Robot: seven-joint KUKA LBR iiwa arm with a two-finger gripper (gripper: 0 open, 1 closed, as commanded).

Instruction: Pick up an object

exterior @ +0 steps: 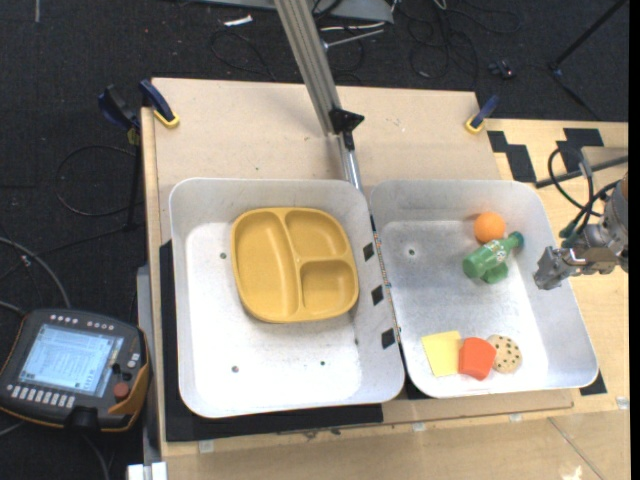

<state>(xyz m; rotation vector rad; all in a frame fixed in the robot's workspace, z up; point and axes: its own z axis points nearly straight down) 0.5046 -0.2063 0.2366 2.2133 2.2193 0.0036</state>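
In the right bin [440, 238] lie an orange ball [489, 227], a green bottle [492, 258] on its side just below it, a yellow block [440, 353], a red block [476, 358] and a spotted cookie [506, 353] near the front edge. My gripper [552, 269] hangs at the right rim of this bin, to the right of the green bottle and apart from it. Nothing shows between its fingers.
The left bin [200, 298] holds a yellow divided plate [295, 264]. A metal pole [310, 53] slants up from between the bins. A teach pendant [70, 366] lies at the lower left, off the bench. Orange clamps [163, 111] sit at the bench's back corners.
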